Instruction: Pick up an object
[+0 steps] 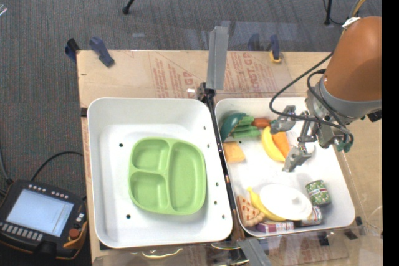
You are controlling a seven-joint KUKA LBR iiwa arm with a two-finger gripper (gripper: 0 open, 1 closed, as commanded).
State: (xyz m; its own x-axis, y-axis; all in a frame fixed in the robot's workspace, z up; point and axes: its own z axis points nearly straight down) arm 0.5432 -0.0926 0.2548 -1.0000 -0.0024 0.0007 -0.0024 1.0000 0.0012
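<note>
Jaws: the grey two-finger gripper (293,141) hangs over the right white bin (345,187), fingers spread, nothing between them.
Nearest object: a yellow plastic banana (270,145) with an orange piece (282,142) against it, just left of the fingers.
Further out: green leafy toy vegetable (239,124), round white plate (285,201), small green can (318,192).
Left bin (106,128): green three-compartment plastic tray (168,176).
</note>
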